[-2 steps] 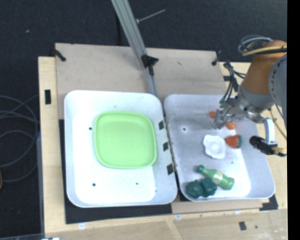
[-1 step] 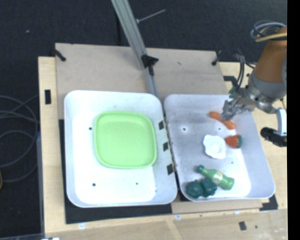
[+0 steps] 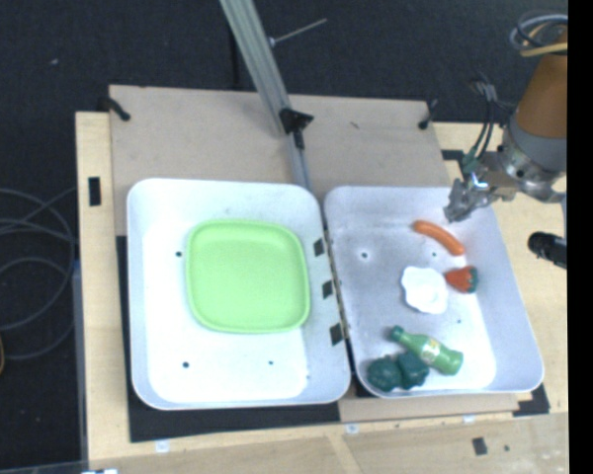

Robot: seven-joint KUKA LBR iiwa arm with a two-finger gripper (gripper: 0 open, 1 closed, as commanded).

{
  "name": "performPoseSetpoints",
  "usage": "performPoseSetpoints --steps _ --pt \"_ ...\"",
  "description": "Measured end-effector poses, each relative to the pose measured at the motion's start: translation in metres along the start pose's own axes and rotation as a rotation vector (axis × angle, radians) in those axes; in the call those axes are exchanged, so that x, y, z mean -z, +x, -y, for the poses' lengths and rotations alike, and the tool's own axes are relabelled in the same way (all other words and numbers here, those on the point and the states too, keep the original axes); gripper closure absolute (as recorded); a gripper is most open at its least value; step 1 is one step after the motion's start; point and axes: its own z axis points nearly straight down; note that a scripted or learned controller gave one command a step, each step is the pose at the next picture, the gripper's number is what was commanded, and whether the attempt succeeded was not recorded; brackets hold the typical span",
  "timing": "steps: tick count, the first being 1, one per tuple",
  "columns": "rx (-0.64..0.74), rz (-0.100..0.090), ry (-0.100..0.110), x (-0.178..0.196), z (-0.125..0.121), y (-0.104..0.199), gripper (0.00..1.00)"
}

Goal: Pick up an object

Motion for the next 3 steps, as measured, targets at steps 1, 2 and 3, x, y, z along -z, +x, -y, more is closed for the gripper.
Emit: performPoseSetpoints --steps 1,2,3 --pt "0.0 -0.001 0.003 0.019 0.0 -0.001 1.0" --pt "0.003 -0.001 0.004 0.013 0.002 0.059 1.0" --pt "0.002 -0.001 0.004 0.011 0.017 0.106 1.0"
